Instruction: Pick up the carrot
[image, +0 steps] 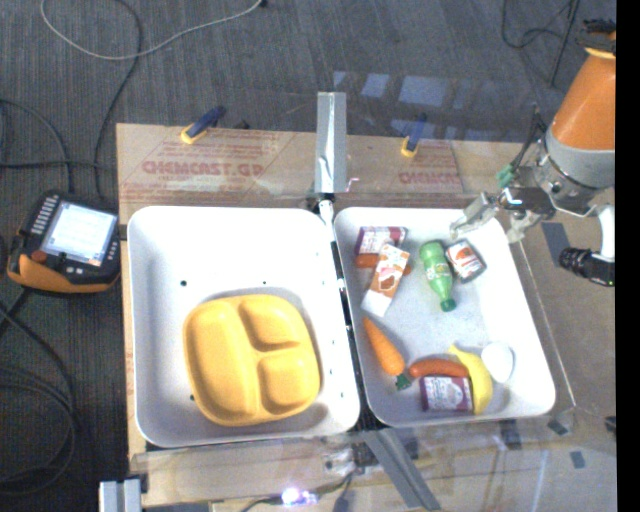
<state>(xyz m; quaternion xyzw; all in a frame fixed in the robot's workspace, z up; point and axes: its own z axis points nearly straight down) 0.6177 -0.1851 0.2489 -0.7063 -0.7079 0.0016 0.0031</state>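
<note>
Carrot (384, 346) lying in the right bin (530, 340), near its left wall and in the lower half, long axis slanted from upper left to lower right, with the green stub at the lower right end beside a red sausage-like piece (438, 368). Pincer (487, 212) hovering at the upper right of the frame, over the top right corner of the same bin, well apart from the carrot; from there, carrot down and to the left, across the bottle and packets. Fingers pointing left, but too small and blurred to judge apart or together: cannot tell, and nothing seen between them. Likely need for the coming move: travel diagonally toward lower left, then turn the wrist so as to close across the slanted axis. Counted: one carrot, one green bottle (436, 273), one banana (476, 376), one white cup-like thing (497, 360), one dark red jar (447, 394), about three small packets near the top of the bin. In the left bin (150, 300), one yellow divided tray (253, 356). Two bins on the worktop, one arm only.
</note>
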